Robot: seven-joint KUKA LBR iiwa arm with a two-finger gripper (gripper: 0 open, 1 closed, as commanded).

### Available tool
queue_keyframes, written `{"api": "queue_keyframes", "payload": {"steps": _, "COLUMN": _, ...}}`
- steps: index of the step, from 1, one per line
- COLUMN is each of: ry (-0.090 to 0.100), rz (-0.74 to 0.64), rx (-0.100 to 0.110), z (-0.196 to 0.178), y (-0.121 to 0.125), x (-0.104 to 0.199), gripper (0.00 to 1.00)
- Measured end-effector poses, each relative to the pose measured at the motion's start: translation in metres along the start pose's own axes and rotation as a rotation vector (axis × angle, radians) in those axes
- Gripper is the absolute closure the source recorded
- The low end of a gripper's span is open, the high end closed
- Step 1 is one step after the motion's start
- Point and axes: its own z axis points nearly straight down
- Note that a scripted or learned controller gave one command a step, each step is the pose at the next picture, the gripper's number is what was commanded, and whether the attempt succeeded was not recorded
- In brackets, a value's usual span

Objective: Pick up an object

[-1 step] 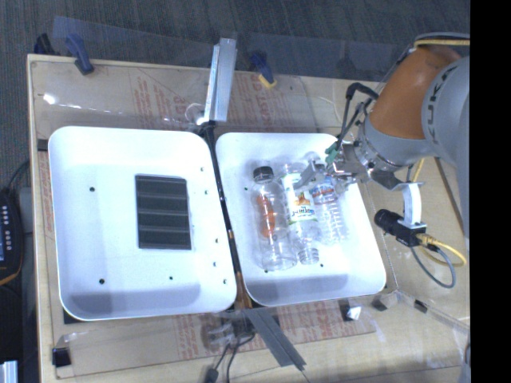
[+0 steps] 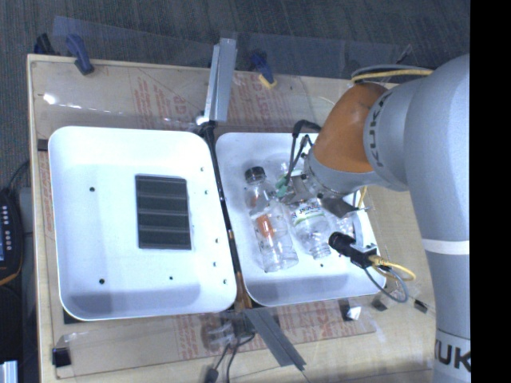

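Several clear plastic bottles lie in the right bin [image 2: 239, 154]. One with a black cap [image 2: 255, 183] lies near the bin's middle, one with an orange label [image 2: 267, 234] lies below it, and one with a white label [image 2: 310, 220] lies to the right. My gripper [image 2: 297, 183] hangs low over the bottles, just right of the black-capped one and above the white-labelled one. The wrist and orange band hide its fingertips.
The left bin [image 2: 88, 158] holds a dark ribbed rectangular panel [image 2: 164, 211]. A metal divider bar [image 2: 219, 74] stands between the bins at the back. Blue clamps [image 2: 80, 54] grip the bench's far edge. Cables trail at the right bin's lower right corner [image 2: 387, 274].
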Motion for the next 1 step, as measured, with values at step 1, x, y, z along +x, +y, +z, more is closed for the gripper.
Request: {"api": "queue_keyframes", "payload": {"steps": 1, "ry": 0.001, "rz": 0.021, "rx": 0.003, "z": 0.0263, "y": 0.0586, "x": -0.0053, "gripper": 0.0}}
